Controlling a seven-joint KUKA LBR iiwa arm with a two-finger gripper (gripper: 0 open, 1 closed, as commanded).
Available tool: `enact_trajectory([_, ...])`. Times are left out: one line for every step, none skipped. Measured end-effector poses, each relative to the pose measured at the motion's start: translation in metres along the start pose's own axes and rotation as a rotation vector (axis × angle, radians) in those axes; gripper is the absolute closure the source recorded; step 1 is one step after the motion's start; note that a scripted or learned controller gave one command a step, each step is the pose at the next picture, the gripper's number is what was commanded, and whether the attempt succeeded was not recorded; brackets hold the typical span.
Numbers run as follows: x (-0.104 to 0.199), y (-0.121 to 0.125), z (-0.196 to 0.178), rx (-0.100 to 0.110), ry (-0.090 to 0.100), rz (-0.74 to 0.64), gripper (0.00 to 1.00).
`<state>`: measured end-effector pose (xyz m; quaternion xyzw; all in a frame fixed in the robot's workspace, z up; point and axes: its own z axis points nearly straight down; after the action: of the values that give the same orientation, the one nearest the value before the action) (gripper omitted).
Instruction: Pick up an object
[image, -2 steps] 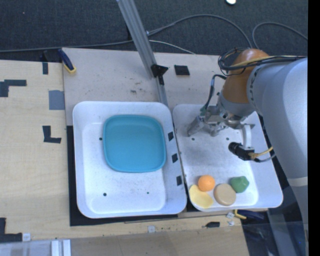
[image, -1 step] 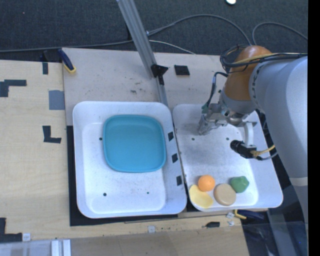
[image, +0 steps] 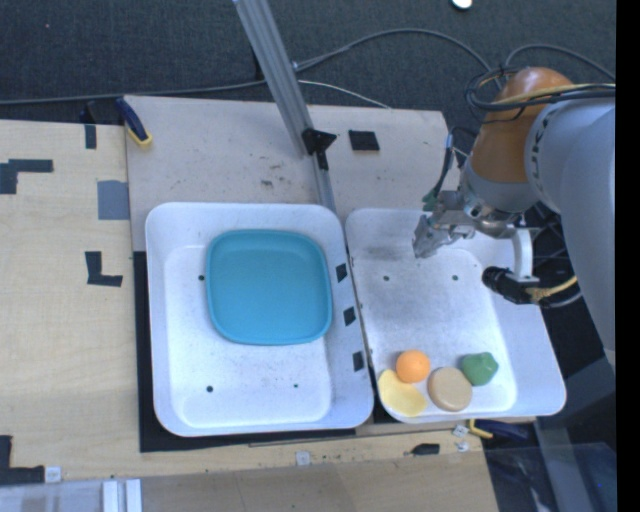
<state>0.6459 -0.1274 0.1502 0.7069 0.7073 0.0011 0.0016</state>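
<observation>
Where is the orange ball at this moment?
The orange ball lies in the right bin, near its front edge, touching the yellow piece and the tan disc; the green piece is further right.

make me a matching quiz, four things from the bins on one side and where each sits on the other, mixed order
Things:
1. blue plate
2. orange ball
3. green object
4. gripper

Places:
A. near right corner of the right bin
B. over the far end of the right bin
C. in the left bin
D. just behind the yellow piece and the tan disc

Pairs: 1-C, 2-D, 3-A, 4-B
</observation>
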Motion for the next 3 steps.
enact_trajectory([0.001,-0.008,-0.056,-0.001,0.0,0.0,1.0])
enact_trajectory([0.001,-0.008,-0.065,0.004,0.001,0.0,1.0])
enact_trajectory([0.054,-0.005,-0.057,0.005,0.002,-0.004,1.0])
